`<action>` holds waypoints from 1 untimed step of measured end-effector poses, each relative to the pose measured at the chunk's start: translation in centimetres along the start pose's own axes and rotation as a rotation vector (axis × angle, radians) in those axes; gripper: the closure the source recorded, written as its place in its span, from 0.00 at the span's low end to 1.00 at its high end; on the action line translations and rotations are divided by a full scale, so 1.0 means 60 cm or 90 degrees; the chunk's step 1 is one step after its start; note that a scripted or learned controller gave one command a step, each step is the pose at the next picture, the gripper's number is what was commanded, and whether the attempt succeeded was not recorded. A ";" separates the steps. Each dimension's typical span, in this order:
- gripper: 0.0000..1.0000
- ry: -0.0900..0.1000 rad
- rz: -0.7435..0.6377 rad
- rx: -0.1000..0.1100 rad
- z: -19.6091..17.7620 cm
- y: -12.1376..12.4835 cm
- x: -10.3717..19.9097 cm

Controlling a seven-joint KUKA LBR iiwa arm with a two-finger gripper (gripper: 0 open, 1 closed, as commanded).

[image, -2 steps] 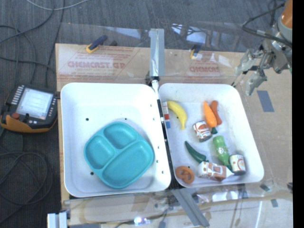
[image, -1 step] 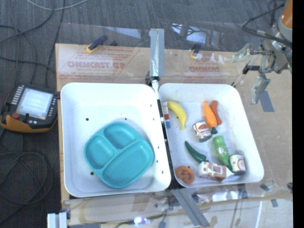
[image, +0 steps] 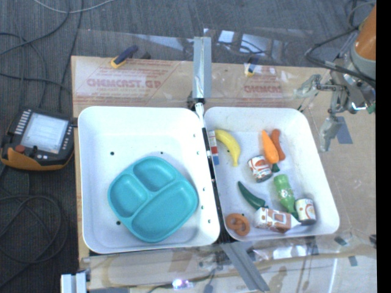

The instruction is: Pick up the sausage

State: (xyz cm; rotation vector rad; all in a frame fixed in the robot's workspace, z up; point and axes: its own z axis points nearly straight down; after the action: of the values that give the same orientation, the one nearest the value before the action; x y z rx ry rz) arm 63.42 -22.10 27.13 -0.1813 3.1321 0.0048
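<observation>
Desk (image: 153,81): light brown surface carrying two shallow white bins side by side, with red lettering printed along its far part and a grey strip running down to the seam between the bins. Left bin (image: 98,127): holds one teal divided plate (image: 153,198) with three compartments, lying toward the near right of the bin. Right bin (image: 305,133): holds the toy food. Sausage (image: 278,143): reddish brown, short, lying in the far middle of the right bin, just beside and to the right of the carrot (image: 269,148), the two apparently touching along their length. Banana (image: 229,145): yellow, curved, in the far left of the same bin. Small white and orange carton (image: 260,168): just below the carrot. Green bottle (image: 283,191): right of centre, tilted. Dark green pepper (image: 250,195): centre, lying at a slant. Pretzel (image: 237,224): brown, near left corner. Second white and orange carton (image: 273,220): along the near wall, beside the pretzel. Small can (image: 305,210): near right corner, close to the bottle's lower end. Arm: enters at the upper right, orange band visible at the picture's edge. Jaws (image: 343,102): outside the right bin, above the desk past its far right corner, well apart from the sausage; holding nothing; whether wide or narrow cannot be told. Floor item: handheld control pad (image: 38,139) with a screen, left of the desk.
</observation>
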 end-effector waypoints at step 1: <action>0.00 -0.001 0.025 0.000 -0.015 -0.007 -0.053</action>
State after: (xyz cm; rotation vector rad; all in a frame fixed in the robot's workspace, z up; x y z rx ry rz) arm 66.63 -22.14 28.03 -0.1185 3.1330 0.0040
